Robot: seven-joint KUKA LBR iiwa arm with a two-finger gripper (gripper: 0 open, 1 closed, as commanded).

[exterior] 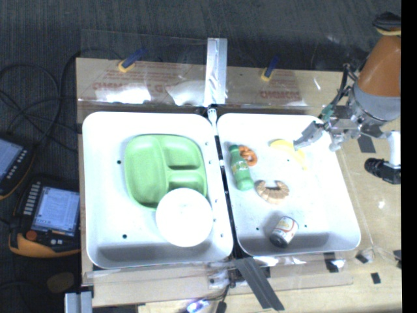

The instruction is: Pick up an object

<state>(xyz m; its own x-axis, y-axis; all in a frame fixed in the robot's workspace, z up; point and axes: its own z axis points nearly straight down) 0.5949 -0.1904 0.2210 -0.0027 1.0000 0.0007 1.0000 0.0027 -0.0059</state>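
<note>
Grey arm (381,77) enters from right, orange band above wrist; gripper (305,140) angled down-left, finger state unclear.

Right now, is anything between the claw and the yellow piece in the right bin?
Nothing visible is. The claw sits just right of the yellow piece, with bare bin floor between. The green bottle and shrimp-like toy lie lower left.

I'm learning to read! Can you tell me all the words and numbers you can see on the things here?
None can be read for sure.
Red print on the clear sheets behind the bins: too blurred to read.
Label on the can in the right bin: too small to read.
Label on the green bottle: too small to read.
Screen of the handheld device at left: blurred.
</note>
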